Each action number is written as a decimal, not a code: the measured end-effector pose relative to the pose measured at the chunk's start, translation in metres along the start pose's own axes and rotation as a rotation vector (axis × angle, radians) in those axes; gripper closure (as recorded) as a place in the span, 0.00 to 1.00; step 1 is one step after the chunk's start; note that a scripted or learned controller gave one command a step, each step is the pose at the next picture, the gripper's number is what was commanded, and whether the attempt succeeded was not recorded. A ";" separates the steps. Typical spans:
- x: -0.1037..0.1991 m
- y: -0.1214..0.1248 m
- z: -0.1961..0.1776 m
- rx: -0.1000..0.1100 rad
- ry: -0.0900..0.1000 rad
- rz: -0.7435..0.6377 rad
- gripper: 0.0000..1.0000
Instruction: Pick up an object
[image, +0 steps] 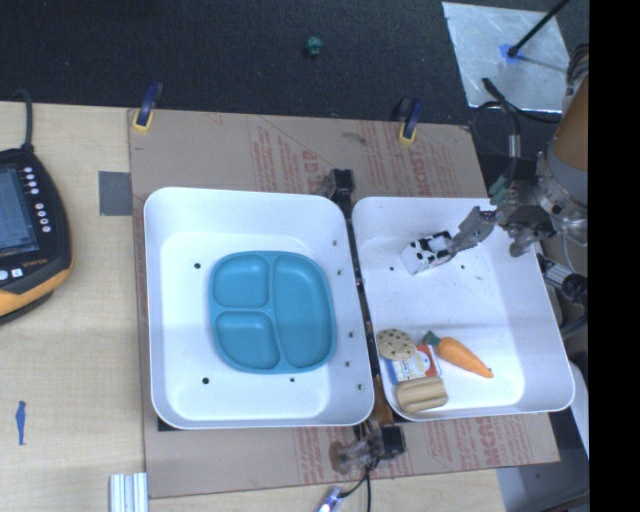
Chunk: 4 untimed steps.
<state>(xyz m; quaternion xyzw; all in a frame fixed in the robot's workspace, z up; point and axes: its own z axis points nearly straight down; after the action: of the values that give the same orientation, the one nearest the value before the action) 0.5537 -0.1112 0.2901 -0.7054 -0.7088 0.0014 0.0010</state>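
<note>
Tool at the black-and-white object in the right bin's far half

The tool (455, 243) reaches in from the right bin's (520, 300) right wall, slanting down and leftward, its tip touching or just beside the small black-and-white object (428, 250), which lies just left of the tip. Whether the tool is wide, narrow or gripping, I cannot tell. Near the bin's front wall, well apart from the tool, lie a carrot (464, 356), a cookie (395, 345) and a tan block (421, 396).
</note>
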 end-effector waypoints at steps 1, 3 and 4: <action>-0.050 -0.073 0.060 0.000 -0.001 0.001 0.00; -0.009 0.034 0.199 0.001 -0.001 -0.001 0.00; -0.022 0.089 0.197 0.005 -0.001 0.004 0.00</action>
<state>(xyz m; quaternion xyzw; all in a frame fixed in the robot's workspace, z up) 0.6419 -0.1326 0.0924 -0.7067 -0.7075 0.0036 0.0024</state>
